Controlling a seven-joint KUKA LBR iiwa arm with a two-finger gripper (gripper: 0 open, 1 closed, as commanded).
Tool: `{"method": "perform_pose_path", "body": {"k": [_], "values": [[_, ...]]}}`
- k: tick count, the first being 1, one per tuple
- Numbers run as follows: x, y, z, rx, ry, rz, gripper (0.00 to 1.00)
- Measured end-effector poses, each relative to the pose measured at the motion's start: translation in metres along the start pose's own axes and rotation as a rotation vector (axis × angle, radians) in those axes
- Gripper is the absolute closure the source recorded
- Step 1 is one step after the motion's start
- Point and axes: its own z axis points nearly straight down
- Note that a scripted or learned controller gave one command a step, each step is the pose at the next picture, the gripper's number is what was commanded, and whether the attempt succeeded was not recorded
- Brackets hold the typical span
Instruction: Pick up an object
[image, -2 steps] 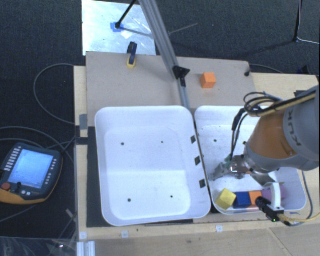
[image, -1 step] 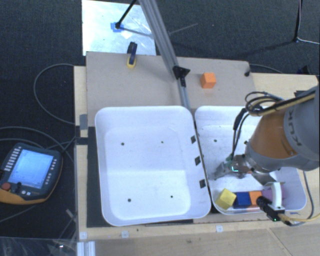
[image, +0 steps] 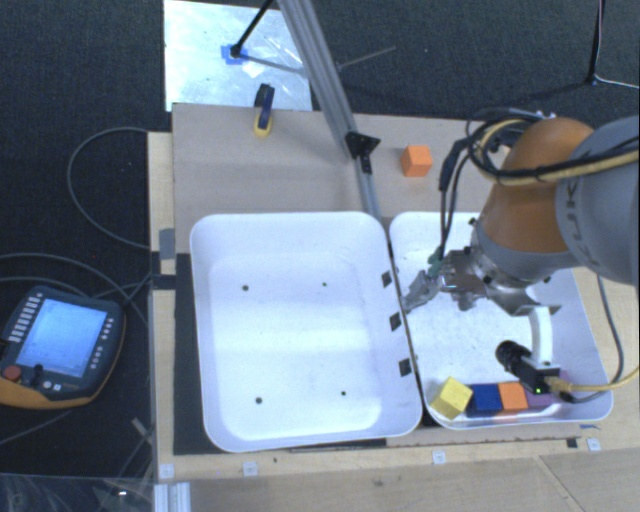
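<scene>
Camera view is giving us, nearest along the front wall of the right bin (image: 590, 405), a tight row of blocks: a yellow block (image: 452, 397), a blue block (image: 487, 399), an orange block (image: 513, 396) and a purple sliver (image: 543, 400) beside it. We are hanging our tool (image: 425, 285) farther back over the same bin, close to the divider by the left bin (image: 215, 300), and we cannot tell whether it is open or closed; nothing is showing in it. The yellow block is lying nearer the camera than the tool, slightly rightward in the view, so we judge the coming move as a short travel forward before descending. Beyond, a lone orange cube (image: 417, 160) is sitting on the worktop (image: 300, 150).
</scene>
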Motion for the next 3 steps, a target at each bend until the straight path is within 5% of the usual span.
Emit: {"method": "perform_pose_path", "body": {"k": [1, 2, 3], "values": [[-0.031, -0.003, -0.058, 0.001, -0.004, 0.012, 0.00], [-0.042, -0.008, -0.036, 0.009, -0.003, 0.012, 0.00], [-0.109, -0.018, -0.040, 0.008, -0.006, 0.018, 0.00]]}}
